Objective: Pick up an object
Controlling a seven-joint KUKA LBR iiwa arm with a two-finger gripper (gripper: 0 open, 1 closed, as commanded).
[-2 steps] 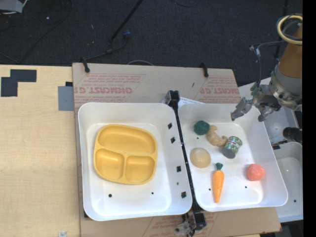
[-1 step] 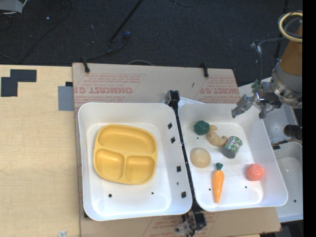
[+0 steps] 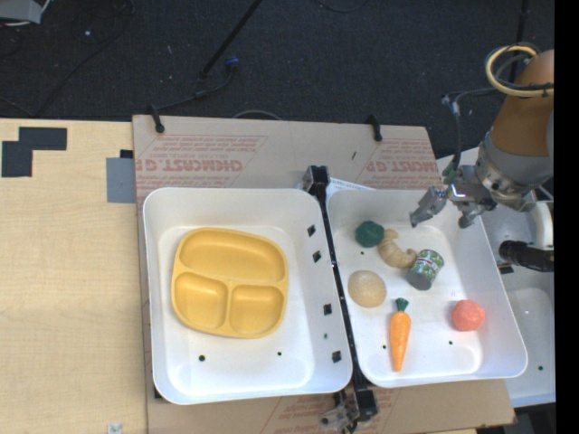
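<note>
Gripper (image 3: 450,208) open wide, holding nothing — up at one o'clock over the right bin (image 3: 507,328). Below it: green ball (image 3: 369,233), can (image 3: 424,268), carrot (image 3: 399,333), pink ball (image 3: 468,315).

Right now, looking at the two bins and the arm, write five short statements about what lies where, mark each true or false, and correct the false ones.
1. The yellow plate lies in the left bin. True.
2. The carrot lies in the left bin. False: it lies in the right bin, green top pointing away from the near edge.
3. The gripper holds the red ball. False: nothing is between its open fingers, and the ball lies apart from it on the bin floor.
4. The small can lies tilted beside the beige piece. True.
5. The green ball sits on the plate. False: it lies in the right bin, next to the beige piece.
</note>
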